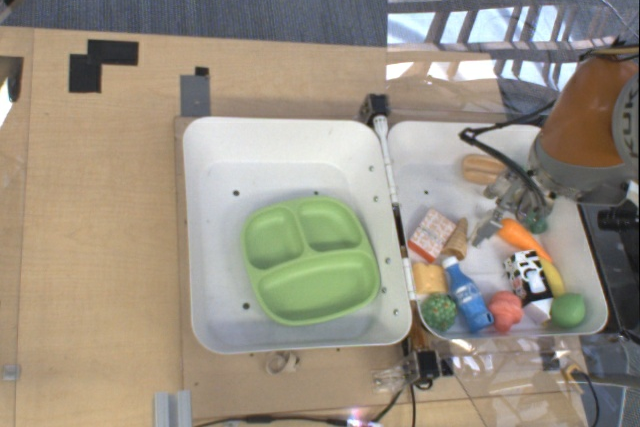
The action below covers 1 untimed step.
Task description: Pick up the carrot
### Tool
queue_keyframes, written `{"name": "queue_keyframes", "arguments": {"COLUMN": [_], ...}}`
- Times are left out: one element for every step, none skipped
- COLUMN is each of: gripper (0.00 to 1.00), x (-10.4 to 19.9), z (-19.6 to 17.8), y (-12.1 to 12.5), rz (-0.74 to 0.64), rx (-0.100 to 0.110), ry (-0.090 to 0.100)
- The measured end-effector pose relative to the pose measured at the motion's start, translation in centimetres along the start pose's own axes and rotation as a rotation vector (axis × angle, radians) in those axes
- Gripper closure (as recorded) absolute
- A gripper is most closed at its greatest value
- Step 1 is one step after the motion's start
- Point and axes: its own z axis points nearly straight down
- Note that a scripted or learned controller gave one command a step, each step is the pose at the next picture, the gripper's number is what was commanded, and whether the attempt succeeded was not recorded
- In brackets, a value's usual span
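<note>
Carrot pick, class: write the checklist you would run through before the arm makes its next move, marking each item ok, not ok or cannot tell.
1. carrot in view in the right bin: ok.
2. gripper close above the carrot's upper end: ok.
3. Carrot between the fingers: cannot tell.
4. Room around the carrot: not ok, the cow toy lies right beside it.
5. green plate in the left bin, out of the way: ok.
</note>
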Motion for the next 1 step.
{"name": "queue_keyframes", "arguments": {"gripper": [1.0], "x": [-0.23], "z": [-1.27], "y": [0.27], "rz": [-0.009], "rx": [-0.003], "ry": [-0.009]}}
